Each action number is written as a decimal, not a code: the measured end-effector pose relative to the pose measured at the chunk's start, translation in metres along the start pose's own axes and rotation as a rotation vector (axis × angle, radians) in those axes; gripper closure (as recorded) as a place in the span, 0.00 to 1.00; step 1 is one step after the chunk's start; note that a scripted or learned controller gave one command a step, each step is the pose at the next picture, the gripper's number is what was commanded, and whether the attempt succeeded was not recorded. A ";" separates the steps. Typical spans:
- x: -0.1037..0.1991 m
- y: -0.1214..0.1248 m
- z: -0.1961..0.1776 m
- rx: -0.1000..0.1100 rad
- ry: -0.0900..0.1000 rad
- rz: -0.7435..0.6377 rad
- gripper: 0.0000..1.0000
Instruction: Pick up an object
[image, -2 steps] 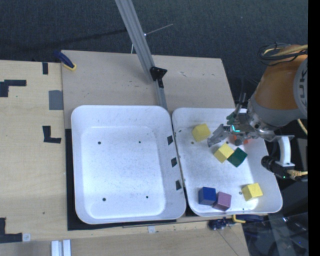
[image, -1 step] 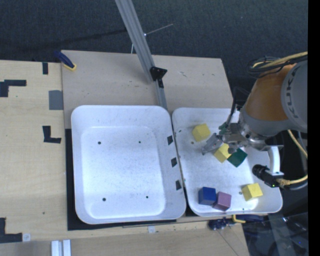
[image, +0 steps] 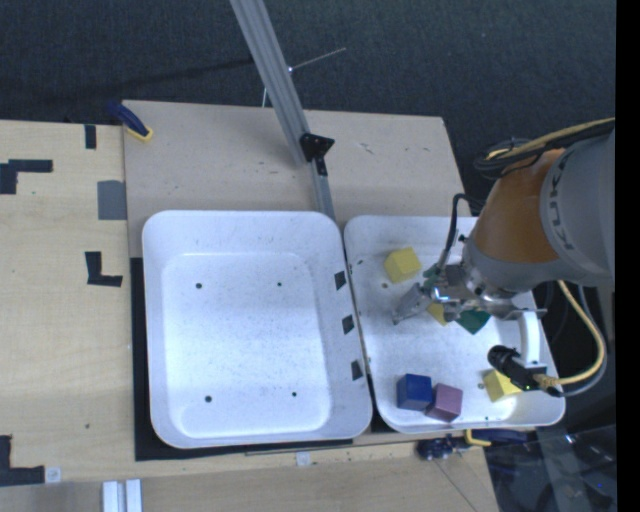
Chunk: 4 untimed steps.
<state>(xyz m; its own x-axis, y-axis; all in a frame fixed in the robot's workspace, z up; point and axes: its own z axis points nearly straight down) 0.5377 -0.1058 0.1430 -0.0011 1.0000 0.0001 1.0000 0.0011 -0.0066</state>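
My gripper (image: 428, 300) is low over the middle of the right bin (image: 378, 240), below the arm's orange band. A small yellow piece (image: 437, 313) and a green piece (image: 472, 322) lie right beside or under it, partly hidden by the wrist. A yellow cube (image: 403, 265) sits just up and left of the gripper, apart from it. Near the bin's front edge a blue cube (image: 414, 391) rests against a purple cube (image: 446, 402). Another yellow block (image: 498, 385) lies at the front right corner.
The left bin (image: 160, 300) is beside the right one, their rims meeting in the middle. A slanted metal pole (image: 283, 85) crosses above the bins' back edge. Cables (image: 585, 350) loop along the right bin's right side.
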 end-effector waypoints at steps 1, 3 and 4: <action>0.001 -0.001 0.054 -0.002 -0.001 0.000 0.00; -0.007 0.001 -0.004 -0.009 -0.001 0.001 1.00; -0.005 0.000 -0.067 -0.012 -0.001 -0.001 1.00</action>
<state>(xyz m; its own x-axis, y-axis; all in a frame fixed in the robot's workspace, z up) 0.5378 -0.1112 0.2099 -0.0019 1.0000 -0.0010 1.0000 0.0020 0.0050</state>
